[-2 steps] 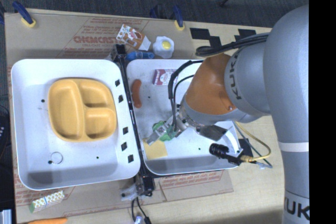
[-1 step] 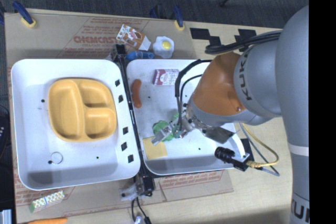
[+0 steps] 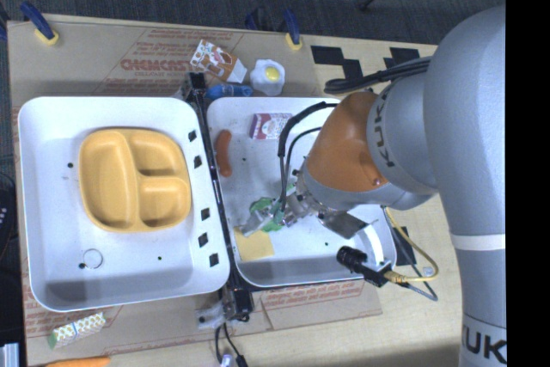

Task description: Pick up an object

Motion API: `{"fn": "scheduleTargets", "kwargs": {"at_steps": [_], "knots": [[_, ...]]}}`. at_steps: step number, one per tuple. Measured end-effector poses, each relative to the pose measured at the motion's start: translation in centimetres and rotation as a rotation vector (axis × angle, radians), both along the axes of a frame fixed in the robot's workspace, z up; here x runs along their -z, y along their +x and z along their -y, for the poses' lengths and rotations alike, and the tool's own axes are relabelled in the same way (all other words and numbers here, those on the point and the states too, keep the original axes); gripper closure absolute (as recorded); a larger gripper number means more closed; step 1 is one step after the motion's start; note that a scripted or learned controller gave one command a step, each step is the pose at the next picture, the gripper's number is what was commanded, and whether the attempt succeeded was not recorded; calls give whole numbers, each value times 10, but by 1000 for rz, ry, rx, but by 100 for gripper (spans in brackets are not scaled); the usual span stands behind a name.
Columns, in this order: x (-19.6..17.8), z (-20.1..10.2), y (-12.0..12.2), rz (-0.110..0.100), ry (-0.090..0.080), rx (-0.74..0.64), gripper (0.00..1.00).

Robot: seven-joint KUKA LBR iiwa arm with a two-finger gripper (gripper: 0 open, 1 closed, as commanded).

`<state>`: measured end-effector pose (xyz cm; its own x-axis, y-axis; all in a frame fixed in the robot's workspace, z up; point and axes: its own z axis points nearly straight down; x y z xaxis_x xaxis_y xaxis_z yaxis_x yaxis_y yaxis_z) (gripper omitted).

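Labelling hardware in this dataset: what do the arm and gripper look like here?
Bulky grey arm with an orange band above the wrist and dark "KUKA" lettering on the grey shell. Black cables loop over the orange section. The gripper is small, metallic grey, low in the right bin.

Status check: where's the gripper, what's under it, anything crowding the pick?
Gripper low in right bin, at green item; grasp unconfirmed. Yellow slice just below it. Hot dog and small carton apart, farther up the bin.

Counts on the bench

Two white bins (image 3: pixel 34 185); one yellow tray (image 3: pixel 133 178), one sausage (image 3: pixel 223 152), one cheese slice (image 3: pixel 255 245), one green item (image 3: pixel 262 207).
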<state>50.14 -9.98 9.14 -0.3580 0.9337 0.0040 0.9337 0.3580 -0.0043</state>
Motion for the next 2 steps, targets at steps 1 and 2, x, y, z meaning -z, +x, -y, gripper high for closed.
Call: {"fn": "scheduleTargets", "kwargs": {"at_steps": [1,2], "knots": [[0,2,31,4,-1,-168,0],[-10,2,32,3,-1,-171,100]]}}
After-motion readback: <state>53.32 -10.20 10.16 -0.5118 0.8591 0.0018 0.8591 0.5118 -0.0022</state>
